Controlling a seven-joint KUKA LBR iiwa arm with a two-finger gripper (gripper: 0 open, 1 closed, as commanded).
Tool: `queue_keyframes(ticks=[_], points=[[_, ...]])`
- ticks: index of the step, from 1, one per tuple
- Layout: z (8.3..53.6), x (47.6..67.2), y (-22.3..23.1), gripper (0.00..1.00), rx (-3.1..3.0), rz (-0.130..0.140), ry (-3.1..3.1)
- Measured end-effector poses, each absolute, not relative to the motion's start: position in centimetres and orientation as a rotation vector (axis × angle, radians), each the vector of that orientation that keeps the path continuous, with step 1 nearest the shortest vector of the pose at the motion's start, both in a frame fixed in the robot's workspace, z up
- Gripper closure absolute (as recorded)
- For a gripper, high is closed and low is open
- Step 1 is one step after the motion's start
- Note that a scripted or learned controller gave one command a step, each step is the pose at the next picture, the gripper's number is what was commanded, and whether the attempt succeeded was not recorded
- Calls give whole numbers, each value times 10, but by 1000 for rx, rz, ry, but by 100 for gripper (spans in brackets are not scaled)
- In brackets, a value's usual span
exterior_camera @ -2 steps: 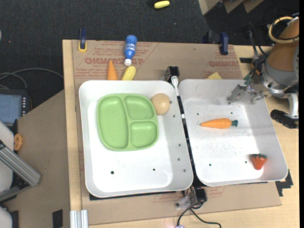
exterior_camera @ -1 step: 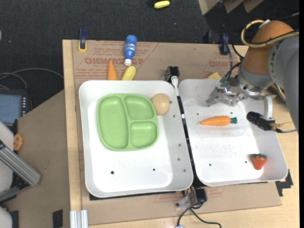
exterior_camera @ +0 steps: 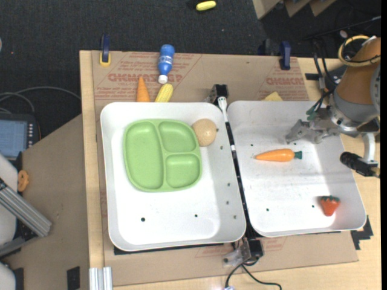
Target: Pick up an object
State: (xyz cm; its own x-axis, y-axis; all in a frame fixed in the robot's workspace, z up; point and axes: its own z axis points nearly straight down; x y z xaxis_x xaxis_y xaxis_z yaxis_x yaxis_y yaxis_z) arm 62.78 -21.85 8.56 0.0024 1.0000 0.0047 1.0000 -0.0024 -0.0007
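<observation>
In the camera view, the pincer [exterior_camera: 302,130] hangs above the right bin [exterior_camera: 266,213], just beside and above the toy carrot [exterior_camera: 277,156], likely lining up a grasp. It grips nothing; how far it is open I cannot tell.

Divided tray [exterior_camera: 162,155], potato [exterior_camera: 205,132] in left bin [exterior_camera: 121,210]; carrot [exterior_camera: 277,156], strawberry [exterior_camera: 329,205] in right bin [exterior_camera: 284,216].

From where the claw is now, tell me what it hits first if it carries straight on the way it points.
The claw points left and down into the right bin. It would probably meet the bin floor just above the carrot, perhaps the carrot itself; depth is unclear.
</observation>
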Motion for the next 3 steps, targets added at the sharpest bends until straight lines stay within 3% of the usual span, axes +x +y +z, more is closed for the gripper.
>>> queue_keyframes(ticks=[1,2,3], points=[[84,587,-111,0,-2206,-1,-2224],[85,544,-199,0,-2228,5,-2211],[95,547,-194,100,-2223,-1,-2219]])
